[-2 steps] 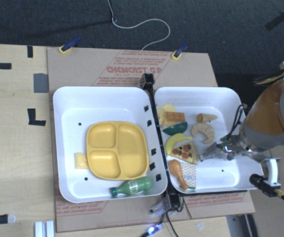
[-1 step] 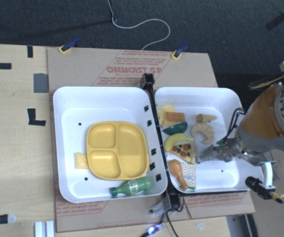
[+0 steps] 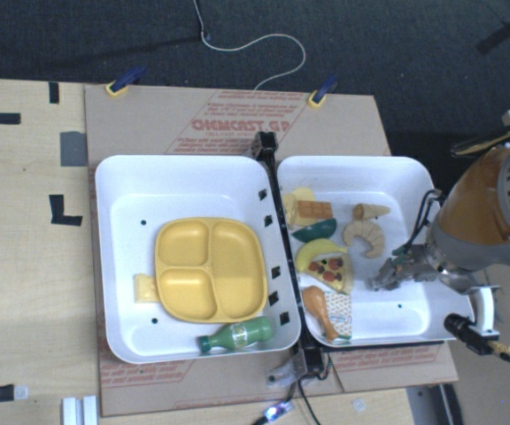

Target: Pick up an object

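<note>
The right bin holds several toy foods: a croissant, a small tan piece, a toast slice, a green piece, a banana, a pizza slice and a chicken drumstick. My gripper is low over the right bin's floor, right of the pizza slice and below the croissant. Nothing shows between its fingers. The arm's orange band hangs over the bin's right rim.
The left bin holds a yellow divided plate, a green bottle lying at its front wall and a pale yellow slice beside the plate. A black divider clip sits between the bins. A white cable runs across the dark floor behind.
</note>
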{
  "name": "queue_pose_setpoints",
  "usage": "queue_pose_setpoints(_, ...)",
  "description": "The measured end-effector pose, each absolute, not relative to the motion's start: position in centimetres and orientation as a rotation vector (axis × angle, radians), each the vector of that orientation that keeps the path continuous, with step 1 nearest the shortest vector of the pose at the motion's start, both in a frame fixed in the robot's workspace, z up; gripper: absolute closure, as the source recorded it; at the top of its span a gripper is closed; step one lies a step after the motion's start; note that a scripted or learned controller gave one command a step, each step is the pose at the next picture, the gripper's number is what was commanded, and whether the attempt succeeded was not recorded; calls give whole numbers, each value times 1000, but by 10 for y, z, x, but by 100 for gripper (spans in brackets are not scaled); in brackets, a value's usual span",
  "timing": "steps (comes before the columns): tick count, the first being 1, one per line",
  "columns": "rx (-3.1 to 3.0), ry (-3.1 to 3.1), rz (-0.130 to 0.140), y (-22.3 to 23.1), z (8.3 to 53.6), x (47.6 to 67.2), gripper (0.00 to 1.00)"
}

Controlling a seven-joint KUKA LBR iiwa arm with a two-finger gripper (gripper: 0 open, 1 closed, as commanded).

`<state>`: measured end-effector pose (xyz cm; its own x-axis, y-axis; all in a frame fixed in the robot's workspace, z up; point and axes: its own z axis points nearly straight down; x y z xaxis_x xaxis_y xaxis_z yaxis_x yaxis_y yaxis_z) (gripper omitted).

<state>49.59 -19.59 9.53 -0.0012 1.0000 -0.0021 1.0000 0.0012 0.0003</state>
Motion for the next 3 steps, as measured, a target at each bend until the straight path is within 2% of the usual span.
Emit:
queue_pose_setpoints(1, 2217, 2222, 3, -189, 151, 505, 100)
queue_pose_setpoints(3, 2218, 2223, 1, -185, 226, 506, 100)
